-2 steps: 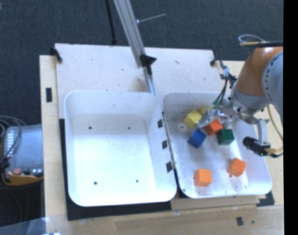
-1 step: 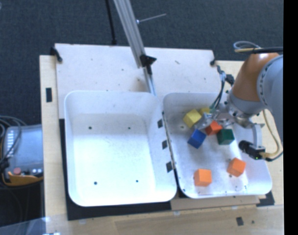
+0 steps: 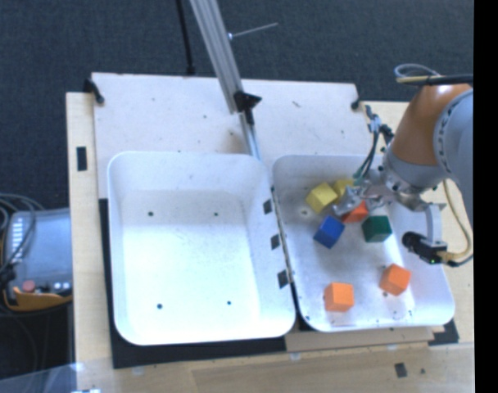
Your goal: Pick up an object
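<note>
The gripper (image 3: 353,203) sits low in the right bin (image 3: 413,309), over a red-orange block (image 3: 357,213); whether its jaws are open or closed I cannot tell. Yellow blocks (image 3: 321,196), a blue block (image 3: 329,232) and a green block (image 3: 377,228) crowd close. Two orange blocks (image 3: 339,295) lie apart near the front wall.

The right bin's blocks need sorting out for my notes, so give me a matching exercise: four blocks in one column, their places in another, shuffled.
Blocks:
1. yellow block
2. blue block
3. green block
4. orange block at the bin's near edge

Places:
A. right of the blue block, below the gripper
B. nearest the bottom of the view, by the right bin's front rim
C. farthest up the view, left of the gripper
D. just below the yellow block

Pairs: 1-C, 2-D, 3-A, 4-B
</note>
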Robot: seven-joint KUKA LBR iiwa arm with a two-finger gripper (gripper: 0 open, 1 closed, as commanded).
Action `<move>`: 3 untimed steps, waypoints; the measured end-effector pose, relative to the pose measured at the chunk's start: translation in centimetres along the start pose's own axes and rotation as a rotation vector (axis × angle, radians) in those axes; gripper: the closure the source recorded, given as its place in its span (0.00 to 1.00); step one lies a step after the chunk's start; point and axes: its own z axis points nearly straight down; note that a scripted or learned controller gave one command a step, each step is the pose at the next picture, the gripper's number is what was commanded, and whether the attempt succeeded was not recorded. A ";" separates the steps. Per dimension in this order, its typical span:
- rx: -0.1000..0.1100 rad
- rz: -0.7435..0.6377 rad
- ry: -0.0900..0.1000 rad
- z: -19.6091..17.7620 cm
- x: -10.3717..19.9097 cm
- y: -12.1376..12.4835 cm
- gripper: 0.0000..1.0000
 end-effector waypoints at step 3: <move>0.007 -0.012 0.007 -11.4 4.7 -1.4 1.00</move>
